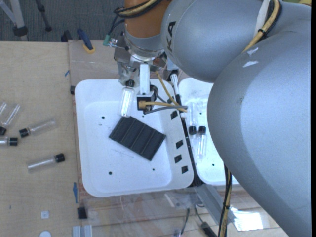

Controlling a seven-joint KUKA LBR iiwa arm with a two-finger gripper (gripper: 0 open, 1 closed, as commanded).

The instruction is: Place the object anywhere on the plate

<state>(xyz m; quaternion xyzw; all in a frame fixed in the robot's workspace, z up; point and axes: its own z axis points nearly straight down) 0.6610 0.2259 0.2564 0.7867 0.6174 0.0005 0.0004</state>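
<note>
The jaws (129, 94) pinch a clear tube (126, 102) just above the black plate (137, 138) in the left bin (94, 177).

The wooden worktop (34, 73) carries two white bins: one (91, 179) below the pincer (134, 95), the other (210, 174) to its right. Several capped vials (45, 161) lie far left of the pincer.

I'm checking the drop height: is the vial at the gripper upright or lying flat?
Near upright, slightly tilted. The vial hangs lengthwise at the gripper, its lower end just above the black plate in the left bin.
</note>
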